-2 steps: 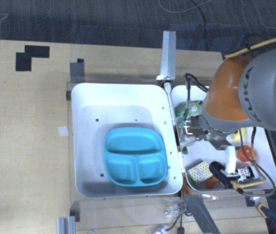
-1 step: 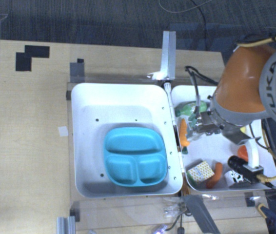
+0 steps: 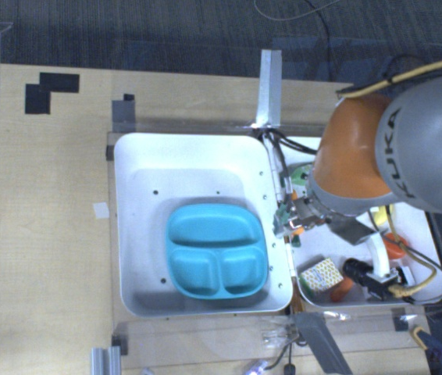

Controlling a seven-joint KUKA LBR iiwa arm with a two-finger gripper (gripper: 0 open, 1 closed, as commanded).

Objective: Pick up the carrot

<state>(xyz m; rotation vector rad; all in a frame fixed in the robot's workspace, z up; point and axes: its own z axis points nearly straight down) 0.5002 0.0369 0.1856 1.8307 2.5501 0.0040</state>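
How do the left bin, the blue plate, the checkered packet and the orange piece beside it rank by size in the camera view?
1. left bin
2. blue plate
3. checkered packet
4. orange piece, which looks smallest, but it is partly hidden, so its full size is unsure.

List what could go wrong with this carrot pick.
Two candidates lie in the right bin: a left orange thing beside a checked pack, and a right orange thing; the wrong one may get grabbed. The left orange thing sits close to the pack near the front wall, so the pack could be caught too. The arm covers much of that bin.
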